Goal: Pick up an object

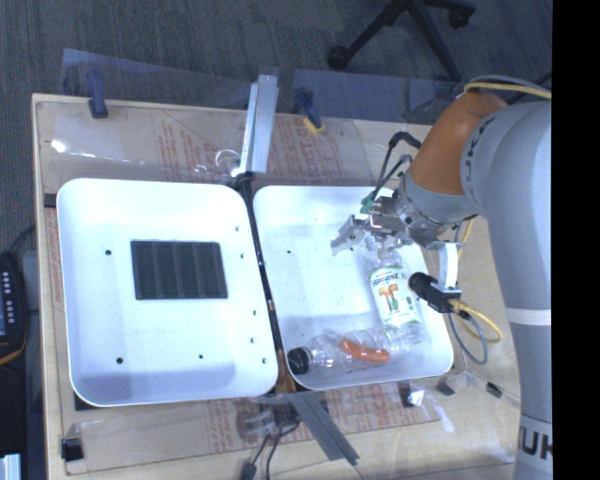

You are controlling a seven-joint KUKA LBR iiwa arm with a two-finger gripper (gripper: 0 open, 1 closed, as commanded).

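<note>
In the right bin [300, 281], a small white bottle with a green and orange label [393, 296] lies near the right wall. A clear plastic bottle with a black cap [347, 353] lies along the bin's front wall, with an orange object [364, 353] on it or seen through it. My gripper [372, 231] hangs over the upper right part of this bin, just above the white bottle's top end. Its fingers look spread apart with nothing between them.
The left bin [94, 281] holds a dark ribbed rectangular panel [178, 269]. A metal bar [258, 122] stands at the back between the bins. Cables and a black part [436, 291] hang by the right bin's right wall. An office chair base [403, 28] is behind the bench.
</note>
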